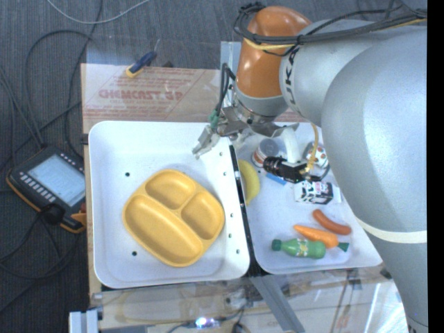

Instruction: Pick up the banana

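Observation:
The yellow banana lies in the right bin, tight against its left wall, and the dividing rims partly hide it. My gripper hangs above the seam between the two bins, just up and left of the banana. Its fingers look spread open with nothing between them. One fingertip points down-left over the left bin. The orange wrist band sits right above the gripper.
A yellow divided plate lies in the left bin. The right bin also holds a green bottle, a carrot, a sausage, a small carton and a white cup. The grey arm covers the right side.

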Controlling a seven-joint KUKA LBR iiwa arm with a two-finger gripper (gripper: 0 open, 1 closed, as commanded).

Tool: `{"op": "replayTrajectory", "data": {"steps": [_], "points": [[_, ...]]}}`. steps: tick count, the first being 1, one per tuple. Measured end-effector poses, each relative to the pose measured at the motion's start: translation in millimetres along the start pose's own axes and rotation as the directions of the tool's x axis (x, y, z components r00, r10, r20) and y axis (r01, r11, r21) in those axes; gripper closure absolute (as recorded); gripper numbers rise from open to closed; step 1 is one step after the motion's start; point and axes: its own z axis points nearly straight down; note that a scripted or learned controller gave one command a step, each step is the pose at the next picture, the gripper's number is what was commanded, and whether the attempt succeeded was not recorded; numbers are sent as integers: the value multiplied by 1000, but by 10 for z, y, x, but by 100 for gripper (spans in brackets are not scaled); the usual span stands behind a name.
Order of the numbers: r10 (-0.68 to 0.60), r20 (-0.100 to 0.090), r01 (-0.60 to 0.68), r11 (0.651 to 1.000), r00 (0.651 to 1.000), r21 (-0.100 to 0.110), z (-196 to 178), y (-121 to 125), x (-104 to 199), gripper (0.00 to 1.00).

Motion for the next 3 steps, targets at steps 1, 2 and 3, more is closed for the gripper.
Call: {"op": "replayTrajectory", "data": {"steps": [1,2,3], "points": [[-148,-5,148,989,989,-8,67,-767,-336,0],[-299,-3,299,954,954,-11,68,-1145,-870,0],[-424,-4,424,906,906,-11,70,-1166,-113,0]]}}
